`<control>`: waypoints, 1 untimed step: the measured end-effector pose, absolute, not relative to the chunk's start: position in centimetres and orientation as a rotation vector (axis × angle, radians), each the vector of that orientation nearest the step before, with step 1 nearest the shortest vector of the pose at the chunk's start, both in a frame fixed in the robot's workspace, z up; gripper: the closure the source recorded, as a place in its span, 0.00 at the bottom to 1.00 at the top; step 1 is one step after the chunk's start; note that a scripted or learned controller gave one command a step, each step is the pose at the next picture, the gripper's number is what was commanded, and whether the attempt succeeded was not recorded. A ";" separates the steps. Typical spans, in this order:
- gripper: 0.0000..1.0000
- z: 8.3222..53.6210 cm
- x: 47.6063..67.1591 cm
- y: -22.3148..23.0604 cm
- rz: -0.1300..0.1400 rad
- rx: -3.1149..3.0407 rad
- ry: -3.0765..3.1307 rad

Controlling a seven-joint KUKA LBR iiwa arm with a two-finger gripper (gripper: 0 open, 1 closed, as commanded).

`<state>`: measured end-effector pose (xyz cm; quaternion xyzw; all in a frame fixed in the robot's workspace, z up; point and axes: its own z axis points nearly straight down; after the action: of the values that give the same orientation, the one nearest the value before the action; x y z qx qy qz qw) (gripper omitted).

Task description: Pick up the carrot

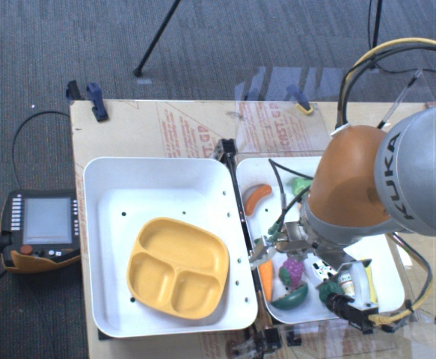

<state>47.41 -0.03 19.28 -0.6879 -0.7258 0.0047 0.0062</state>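
Note:
The carrot (266, 277) is a short orange piece lying upright near the left wall of the right bin (388, 269), close to its front. My gripper (267, 246) hangs just above the carrot's top end, at the end of the grey and orange arm (350, 185) that covers the bin's middle. From this angle the arm's bulk hides much of the gripper. Nothing is visibly held.
Around the carrot lie purple grapes (293, 271), a dark green vegetable (290, 298), an orange sausage (258, 197) and a light green item (301, 187). The left bin (98, 200) holds a yellow divided tray (179, 268). A teach pendant (42, 226) sits off the bench's left.

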 end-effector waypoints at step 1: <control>0.00 19.3 47.4 0.0 0.015 -2.153 -2.271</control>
<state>47.41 -0.03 19.28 -0.6879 -0.7258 0.0047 0.0062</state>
